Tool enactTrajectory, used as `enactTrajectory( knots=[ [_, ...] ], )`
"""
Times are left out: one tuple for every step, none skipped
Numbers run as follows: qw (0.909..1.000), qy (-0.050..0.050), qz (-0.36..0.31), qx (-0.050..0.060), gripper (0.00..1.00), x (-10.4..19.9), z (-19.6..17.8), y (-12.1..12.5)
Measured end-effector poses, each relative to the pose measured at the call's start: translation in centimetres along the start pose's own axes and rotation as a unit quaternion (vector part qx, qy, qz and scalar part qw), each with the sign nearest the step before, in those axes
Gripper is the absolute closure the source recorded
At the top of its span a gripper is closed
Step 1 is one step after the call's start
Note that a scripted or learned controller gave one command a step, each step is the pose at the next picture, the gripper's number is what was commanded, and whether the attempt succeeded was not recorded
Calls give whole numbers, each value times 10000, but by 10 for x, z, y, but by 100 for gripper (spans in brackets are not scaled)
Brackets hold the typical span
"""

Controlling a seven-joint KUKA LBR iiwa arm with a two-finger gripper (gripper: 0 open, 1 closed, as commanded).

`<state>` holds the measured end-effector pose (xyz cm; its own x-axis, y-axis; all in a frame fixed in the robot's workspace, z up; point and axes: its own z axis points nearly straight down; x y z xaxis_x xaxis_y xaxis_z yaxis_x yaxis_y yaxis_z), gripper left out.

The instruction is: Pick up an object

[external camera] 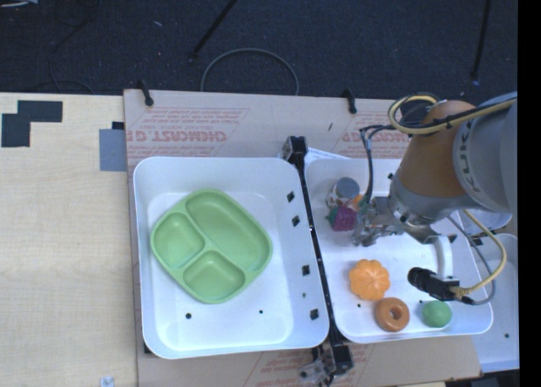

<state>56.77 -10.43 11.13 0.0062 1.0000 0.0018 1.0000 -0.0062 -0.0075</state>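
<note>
Surface (pixel 59 250): pale board on the far left, nothing loose on it.
Left bin (pixel 161 335): here's a green divided plate (pixel 211 244), lying flat and filling most of the floor. It's broad and low, so an awkward pick.
Right bin (pixel 336 246): this is where the action is, with five small things spread about.
Purple piece (pixel 343 218): near the bin's back left, touching or just under a small grey cup (pixel 347 188). Its shape is too small to read. It looks light and probably hard plastic, so it could skid. I'd take it across its narrow sides, clear of the cup.
End effector (pixel 369 231): down low, just right of the purple piece and pointing at it. Whether it's spread or pressed together I cannot tell, and nothing shows as held.
Orange pumpkin (pixel 369 279): sitting in front of the end effector, round and ribbed. Likely a light toy, and the ribs should give some bite across the middle.
Doughnut (pixel 391 314): at the front edge, just beside the pumpkin. It lies flat, so pinch it across the ring.
Green ball (pixel 437 313): front right, smooth and apt to roll, the trickiest of the lot.
Arm (pixel 439 166): reaching in from the right over the bin's back corner.
Call: the purple piece looks like the target, and the grasp is not yet made.
</note>
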Motion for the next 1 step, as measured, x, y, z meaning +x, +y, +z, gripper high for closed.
enactTrajectory(
  knots=[
    [10000,-7,-34,-42,100,7,-46,4]
  ],
)
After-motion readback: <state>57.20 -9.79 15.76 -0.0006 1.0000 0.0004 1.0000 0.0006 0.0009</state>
